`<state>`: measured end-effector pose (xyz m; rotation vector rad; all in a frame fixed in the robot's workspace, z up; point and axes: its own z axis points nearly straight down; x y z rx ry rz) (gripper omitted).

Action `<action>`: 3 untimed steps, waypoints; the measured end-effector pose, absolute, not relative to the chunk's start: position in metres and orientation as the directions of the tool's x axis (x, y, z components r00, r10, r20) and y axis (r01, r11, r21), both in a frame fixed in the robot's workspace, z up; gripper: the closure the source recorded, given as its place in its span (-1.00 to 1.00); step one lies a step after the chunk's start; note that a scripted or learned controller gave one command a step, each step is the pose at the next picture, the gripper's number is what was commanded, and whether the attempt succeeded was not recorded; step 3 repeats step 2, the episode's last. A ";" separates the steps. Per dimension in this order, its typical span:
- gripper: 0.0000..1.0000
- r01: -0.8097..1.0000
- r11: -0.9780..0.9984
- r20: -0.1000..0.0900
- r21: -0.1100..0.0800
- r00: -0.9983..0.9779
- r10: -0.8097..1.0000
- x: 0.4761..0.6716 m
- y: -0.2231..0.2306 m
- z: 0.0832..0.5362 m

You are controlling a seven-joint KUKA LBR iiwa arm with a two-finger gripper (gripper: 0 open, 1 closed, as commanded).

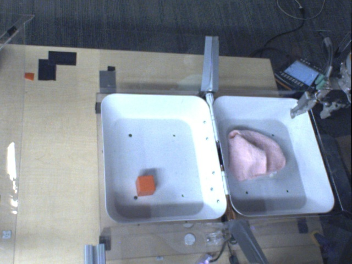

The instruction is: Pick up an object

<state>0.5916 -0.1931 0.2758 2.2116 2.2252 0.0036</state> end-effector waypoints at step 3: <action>-1.00 0.999 0.047 -0.002 0.008 -0.047 0.999 0.642 -0.177 0.180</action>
